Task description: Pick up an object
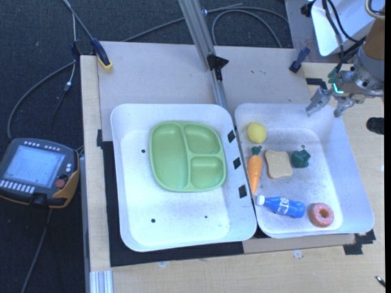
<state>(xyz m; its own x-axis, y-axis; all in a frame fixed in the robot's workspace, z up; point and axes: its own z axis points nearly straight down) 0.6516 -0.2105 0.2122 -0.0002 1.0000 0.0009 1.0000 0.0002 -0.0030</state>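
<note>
I see the gripper [330,104] over the right bin's [354,163] far rim, fingers spread, holding nothing. Left bin [131,182] has a green tray [187,156]. Right bin: lemon [256,132], carrot [255,170] tip pointing toward me, toast [278,164], green toy [300,158], donut [321,214], blue bottle [281,206] lying crosswise, cap left.

Green tray [186,156] left; toy foods right, jaws open above.
</note>
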